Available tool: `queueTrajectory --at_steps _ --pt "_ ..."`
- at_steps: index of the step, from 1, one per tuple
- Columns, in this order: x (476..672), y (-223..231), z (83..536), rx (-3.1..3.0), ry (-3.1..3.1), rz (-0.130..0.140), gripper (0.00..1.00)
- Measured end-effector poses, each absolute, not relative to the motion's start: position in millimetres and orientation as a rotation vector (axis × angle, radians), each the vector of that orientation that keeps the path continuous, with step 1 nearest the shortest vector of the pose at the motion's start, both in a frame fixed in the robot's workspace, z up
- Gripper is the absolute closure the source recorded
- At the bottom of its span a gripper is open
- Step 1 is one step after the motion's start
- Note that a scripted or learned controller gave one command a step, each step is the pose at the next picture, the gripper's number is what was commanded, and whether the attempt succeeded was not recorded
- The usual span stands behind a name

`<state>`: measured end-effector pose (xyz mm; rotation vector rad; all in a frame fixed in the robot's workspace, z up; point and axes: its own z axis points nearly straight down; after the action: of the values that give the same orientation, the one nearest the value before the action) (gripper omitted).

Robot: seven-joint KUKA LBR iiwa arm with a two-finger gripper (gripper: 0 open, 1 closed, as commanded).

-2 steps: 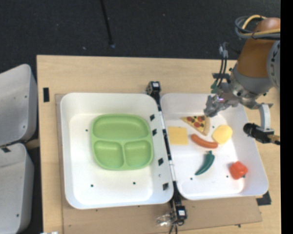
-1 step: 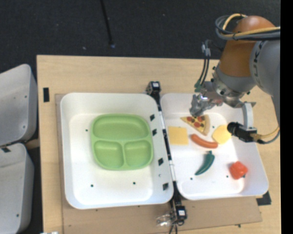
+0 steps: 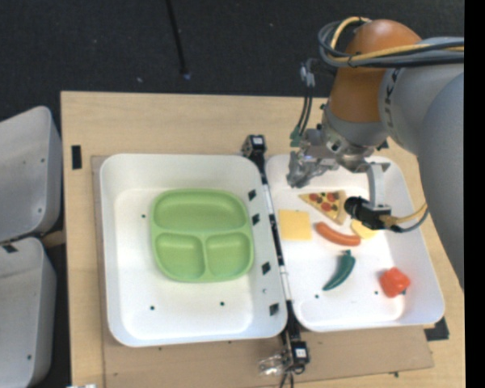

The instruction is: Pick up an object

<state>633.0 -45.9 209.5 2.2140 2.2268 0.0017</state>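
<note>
The tool [image 3: 305, 170] hangs over the upper left part of the right bin [image 3: 416, 301], its dark metal fingers pointing down near the bin's back wall; from this slanted view I cannot tell whether they stand apart or together, and nothing shows between them. Just below and to the right of it lies the pizza slice [image 3: 326, 203], close by but apart from the tool. By that reading, the pick is not yet made: every object lies on the bin floor, and the descent, the grasp and the lift all remain to be done. The nearest candidates look to be the pizza slice and the yellow cheese square [image 3: 295, 225], which sits beside the bin's left wall. Further out in the same bin are a red-orange sausage [image 3: 337, 234], a yellow piece [image 3: 365, 229] touching its right end and partly under a black part of the arm's fittings, a green chilli pepper [image 3: 340, 271] lying slantwise below them, and a small red piece [image 3: 394, 281] towards the lower right corner. The left bin [image 3: 121, 297] holds a green divided plate [image 3: 201, 234] with three compartments, all bare. Both bins rest side by side on the wooden counter [image 3: 170, 107].
</note>
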Motion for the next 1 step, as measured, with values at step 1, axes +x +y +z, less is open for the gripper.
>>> queueTrajectory --at_steps 1 --pt "639.7 12.1 208.1 2.213 2.229 0.004 1.0"
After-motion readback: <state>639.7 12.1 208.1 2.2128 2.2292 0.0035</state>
